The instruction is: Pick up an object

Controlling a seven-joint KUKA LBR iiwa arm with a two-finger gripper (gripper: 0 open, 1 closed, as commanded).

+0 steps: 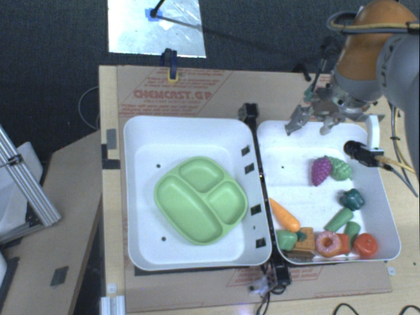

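Toy food lies along the right bin's (pixel 387 231) near edge: donut (pixel 327 243), tomato (pixel 365 243), carrot (pixel 285 214). Purple grapes (pixel 320 170) sit mid-bin. Above the far edge, the gripper (pixel 308 125) hangs spread wide, holding nothing. Left bin (pixel 141 143) contains a green plate (pixel 199 199).

The end effector (pixel 308 125) hovers open above the right bin's (pixel 289 151) far edge.

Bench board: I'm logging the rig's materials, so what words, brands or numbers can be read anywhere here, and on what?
"CHEMCAST GP", red print, on the brown board under the bins.
More red print on the board's near edge: too small to read.
Toy food, green plate: no text.
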